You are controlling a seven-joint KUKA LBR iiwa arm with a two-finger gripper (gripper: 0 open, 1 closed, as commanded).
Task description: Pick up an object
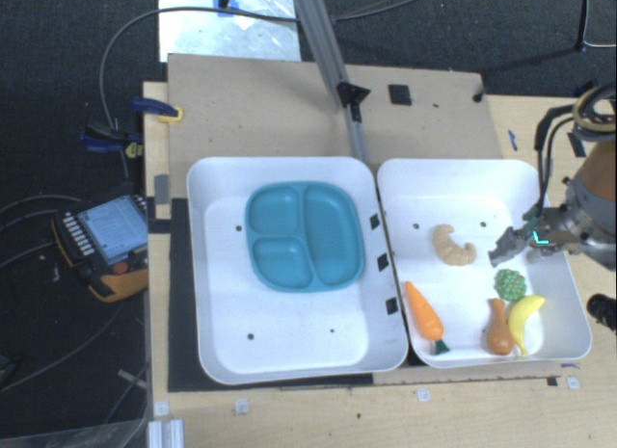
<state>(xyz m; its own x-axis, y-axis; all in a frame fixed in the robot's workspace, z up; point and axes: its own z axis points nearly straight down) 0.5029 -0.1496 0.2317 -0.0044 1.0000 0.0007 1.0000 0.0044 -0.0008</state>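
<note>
Objects all sit loose in the right bin, none lifted, so the pick is not yet done. Nearest the camera, along the bin's front edge: a carrot lying at a slant near the left wall, then a brown drumstick-like piece and a banana touching each other in the front right corner. Just behind those two, a green broccoli. Further back, near mid-bin, a tan croissant, well apart from the rest.

Gripper comes in over the right wall of the same bin, tip low and just behind the broccoli, between it and the croissant but closer to the broccoli. Nothing visible between the tips, so it carries nothing as far as the view shows. How wide the tool is spread I cannot tell; the tip is small and dark against the bin floor.

Judgement: approach stage only. Likely target is the broccoli, maybe the croissant, hard to say from this angle. Left to do: settle over one item, close on it, lift it off the bin floor.

Left bin holds a blue divided plate, its compartments bare. Behind both bins, a brown board with a grey pole slanting up from it.
</note>
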